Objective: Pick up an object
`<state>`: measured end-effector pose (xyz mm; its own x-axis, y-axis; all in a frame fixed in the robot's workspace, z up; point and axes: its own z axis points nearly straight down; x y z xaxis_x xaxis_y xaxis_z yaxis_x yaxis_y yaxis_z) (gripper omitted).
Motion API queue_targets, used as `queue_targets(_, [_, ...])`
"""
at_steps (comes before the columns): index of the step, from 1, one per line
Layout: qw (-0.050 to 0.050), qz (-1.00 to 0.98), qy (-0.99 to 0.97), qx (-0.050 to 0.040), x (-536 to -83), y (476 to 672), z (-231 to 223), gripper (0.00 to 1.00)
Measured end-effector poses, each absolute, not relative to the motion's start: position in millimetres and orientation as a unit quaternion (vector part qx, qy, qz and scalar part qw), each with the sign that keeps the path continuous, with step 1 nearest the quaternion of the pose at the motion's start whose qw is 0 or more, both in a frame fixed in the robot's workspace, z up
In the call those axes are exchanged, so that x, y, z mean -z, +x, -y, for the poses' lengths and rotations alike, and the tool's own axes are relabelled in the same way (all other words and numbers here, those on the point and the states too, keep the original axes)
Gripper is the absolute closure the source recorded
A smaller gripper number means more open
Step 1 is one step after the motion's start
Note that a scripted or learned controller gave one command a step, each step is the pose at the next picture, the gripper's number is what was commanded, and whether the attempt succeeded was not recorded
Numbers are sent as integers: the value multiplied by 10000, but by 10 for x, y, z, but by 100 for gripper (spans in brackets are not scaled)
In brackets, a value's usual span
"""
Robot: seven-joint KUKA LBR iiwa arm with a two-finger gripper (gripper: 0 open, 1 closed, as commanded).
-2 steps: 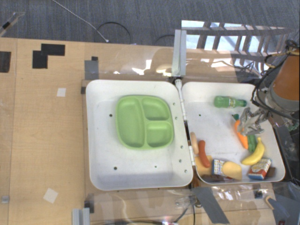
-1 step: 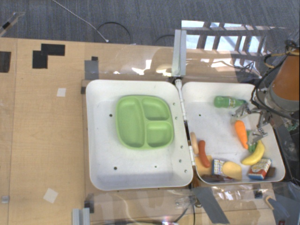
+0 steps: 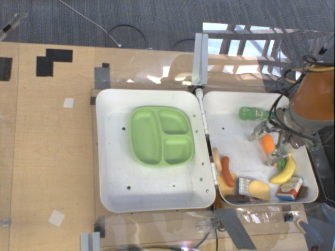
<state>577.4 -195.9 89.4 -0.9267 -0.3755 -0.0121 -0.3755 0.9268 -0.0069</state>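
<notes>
Though the arm hides its wrist, the gripper (image 3: 268, 140) fingers straddle the orange carrot (image 3: 267, 144), apart.

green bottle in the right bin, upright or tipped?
Tipped. The green bottle lies on its side near the right bin's far wall, long axis roughly level across the view.

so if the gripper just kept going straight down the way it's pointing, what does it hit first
Most likely the orange carrot, which lies right beneath the gripper in the right bin. The banana sits just beside that line. Depth is hard to judge from this slanted view.
</notes>
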Motion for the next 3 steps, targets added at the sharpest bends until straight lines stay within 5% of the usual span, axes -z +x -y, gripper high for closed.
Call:
queue_targets(1, [154, -9811, -1930, 47, -1053, 5831, 1945, 100])
queue_targets(2, [149, -9811, -1931, 44, -1047, 5828, 1944, 0])
queue_targets(3, [66, -9892, -1464, 15, -893, 5717, 2032, 0])
